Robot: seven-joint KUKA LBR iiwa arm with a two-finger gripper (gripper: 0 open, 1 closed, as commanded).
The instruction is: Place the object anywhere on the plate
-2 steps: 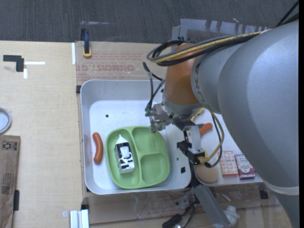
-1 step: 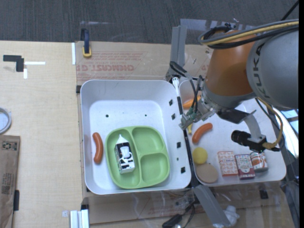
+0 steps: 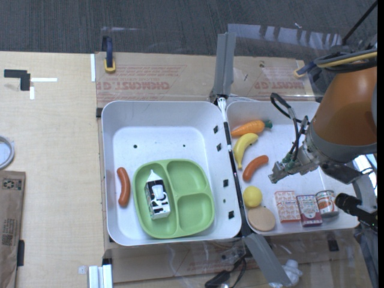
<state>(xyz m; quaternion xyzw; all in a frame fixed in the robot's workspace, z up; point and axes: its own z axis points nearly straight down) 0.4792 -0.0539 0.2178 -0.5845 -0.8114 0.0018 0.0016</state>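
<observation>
The gripper (image 3: 282, 171) hovered over the right bin (image 3: 312, 110) beside the sausage (image 3: 255, 166); its grip state could not be determined. 1 carton (image 3: 157, 198) already lay on the plate (image 3: 195, 206). The next move probably required selecting another item.

Left bin (image 3: 120, 125): upper half is bare floor, easy entry for me. Plate (image 3: 180, 221) has 2 free compartments on its right; milk carton (image 3: 157, 198) blocks the left one. Sausage (image 3: 123, 186) sits btwn plate & left wall. Right bin (image 3: 282, 110): crowded w/ carrot (image 3: 249, 127), banana (image 3: 243, 147), boxes (image 3: 298, 207).
</observation>
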